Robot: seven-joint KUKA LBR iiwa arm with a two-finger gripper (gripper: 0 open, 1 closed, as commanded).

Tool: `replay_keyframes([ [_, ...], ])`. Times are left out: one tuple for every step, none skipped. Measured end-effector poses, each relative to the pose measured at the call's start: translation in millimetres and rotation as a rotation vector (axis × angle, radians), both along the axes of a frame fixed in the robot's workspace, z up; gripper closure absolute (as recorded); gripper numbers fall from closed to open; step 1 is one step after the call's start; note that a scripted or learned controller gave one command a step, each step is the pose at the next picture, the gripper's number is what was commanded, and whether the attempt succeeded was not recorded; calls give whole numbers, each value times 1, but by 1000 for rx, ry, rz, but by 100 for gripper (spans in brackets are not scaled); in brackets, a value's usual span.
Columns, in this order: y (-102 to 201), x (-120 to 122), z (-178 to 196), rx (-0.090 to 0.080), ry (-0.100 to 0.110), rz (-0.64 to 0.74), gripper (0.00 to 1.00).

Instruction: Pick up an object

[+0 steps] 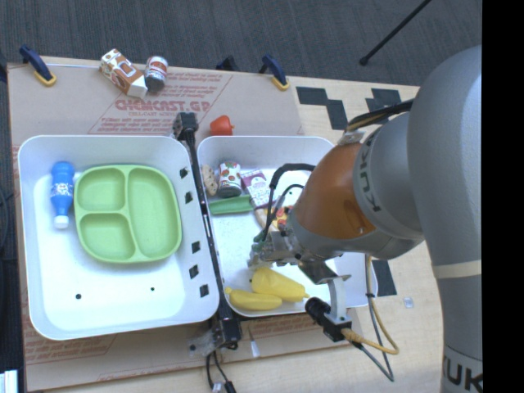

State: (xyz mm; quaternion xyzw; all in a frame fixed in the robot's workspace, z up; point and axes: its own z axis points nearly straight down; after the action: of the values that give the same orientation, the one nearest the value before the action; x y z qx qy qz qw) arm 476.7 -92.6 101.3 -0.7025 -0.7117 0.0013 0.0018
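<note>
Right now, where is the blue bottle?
The blue bottle lies in the left bin, near its upper-left corner, just left of the green divided plate.

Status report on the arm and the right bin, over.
Gripper low over right bin, grip state unreadable. Yellow bananas just beneath, near front wall, untouched as far as visible. Cans and packets crowd the back; green tray and blue bottle in left bin.

The bench (262,97), covered in printed cardboard, carries two white bins (33,301) side by side, plus a small carton (121,70), a can (155,73) and an orange object (221,125) behind them
</note>
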Motion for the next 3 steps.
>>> replay_keyframes([
  [55, 114, 96, 0, -5, -7, 100],
  [67, 158, 90, -1, -4, -7, 100],
  [121, 104, 106, 0, -1, -5, 100],
])
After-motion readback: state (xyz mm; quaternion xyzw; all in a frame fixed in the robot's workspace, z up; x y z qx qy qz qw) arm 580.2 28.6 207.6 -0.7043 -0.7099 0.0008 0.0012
